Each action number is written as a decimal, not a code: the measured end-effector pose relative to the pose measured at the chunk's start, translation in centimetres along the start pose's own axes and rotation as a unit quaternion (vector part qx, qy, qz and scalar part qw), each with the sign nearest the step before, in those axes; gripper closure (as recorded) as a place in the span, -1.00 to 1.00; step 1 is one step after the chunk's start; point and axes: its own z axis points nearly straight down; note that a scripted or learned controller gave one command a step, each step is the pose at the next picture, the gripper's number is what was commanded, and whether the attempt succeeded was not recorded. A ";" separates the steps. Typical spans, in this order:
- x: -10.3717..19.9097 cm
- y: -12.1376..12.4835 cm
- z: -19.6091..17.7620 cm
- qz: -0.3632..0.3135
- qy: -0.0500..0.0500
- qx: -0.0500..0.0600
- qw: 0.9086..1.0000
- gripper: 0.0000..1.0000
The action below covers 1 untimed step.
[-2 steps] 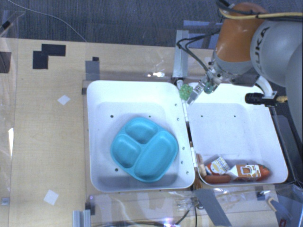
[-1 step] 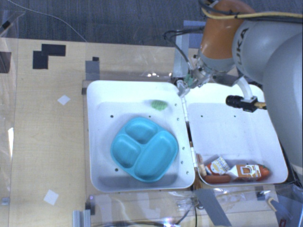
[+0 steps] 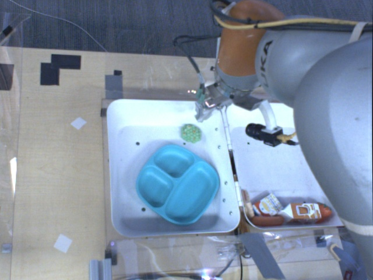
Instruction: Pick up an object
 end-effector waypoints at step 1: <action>1.0 2.1 -2.1 -0.054 0.000 0.000 0.999 1.00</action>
